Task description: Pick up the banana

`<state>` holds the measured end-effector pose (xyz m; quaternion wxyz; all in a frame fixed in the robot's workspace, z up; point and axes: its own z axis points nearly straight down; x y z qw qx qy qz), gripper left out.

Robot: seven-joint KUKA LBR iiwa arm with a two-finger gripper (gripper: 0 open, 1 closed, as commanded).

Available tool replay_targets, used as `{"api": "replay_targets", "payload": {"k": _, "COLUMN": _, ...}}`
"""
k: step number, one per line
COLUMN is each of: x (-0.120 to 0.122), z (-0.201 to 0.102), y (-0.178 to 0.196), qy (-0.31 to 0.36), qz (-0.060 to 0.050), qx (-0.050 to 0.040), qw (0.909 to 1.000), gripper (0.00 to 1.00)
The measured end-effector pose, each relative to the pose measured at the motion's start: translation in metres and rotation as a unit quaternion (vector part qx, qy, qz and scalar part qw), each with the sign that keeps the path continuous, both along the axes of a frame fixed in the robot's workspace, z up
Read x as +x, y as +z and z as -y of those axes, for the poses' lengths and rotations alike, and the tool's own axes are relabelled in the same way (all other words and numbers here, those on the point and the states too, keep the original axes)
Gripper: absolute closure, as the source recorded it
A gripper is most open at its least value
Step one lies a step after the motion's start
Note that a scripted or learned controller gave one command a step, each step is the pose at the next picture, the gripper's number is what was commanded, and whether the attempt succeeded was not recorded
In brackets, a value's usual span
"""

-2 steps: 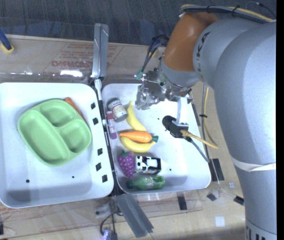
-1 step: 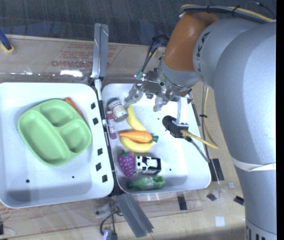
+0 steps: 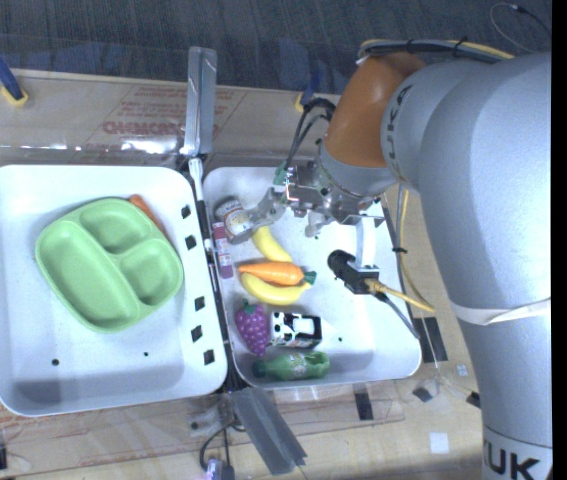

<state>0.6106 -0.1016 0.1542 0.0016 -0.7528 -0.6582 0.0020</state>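
I see the arm (image 3: 483,218) reaching over the right bin (image 3: 388,353). The green plate (image 3: 108,260) sits in the left bin (image 3: 23,368). The tool (image 3: 263,211) hovers near that right bin's upper-left corner, just above the banana (image 3: 271,268); its state I cannot tell. A carrot (image 3: 273,270) crosses the banana.

Two shallow white plastic bins side by side on bench: left bin (image 3: 23,368) holding green three-compartment plate (image 3: 109,261), with small orange item (image 3: 143,208) tucked behind plate's far right edge. In right bin (image 3: 388,343): curved yellow banana (image 3: 271,268) near centre, orange carrot (image 3: 273,271) lying across it, small can (image 3: 230,211) behind, purple grape bunch (image 3: 253,326) in front, black-and-white carton (image 3: 295,328) just right of grapes, green vegetable (image 3: 291,366) nearest front wall.
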Motion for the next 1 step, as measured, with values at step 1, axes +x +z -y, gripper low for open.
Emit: {"api": "replay_targets", "payload": {"k": 1, "x": 0.0116, "z": 0.0159, "y": -0.0454, "qy": -0.032, "qz": 0.008, "qx": -0.0033, "qw": 0.9994, "gripper": 0.0}}
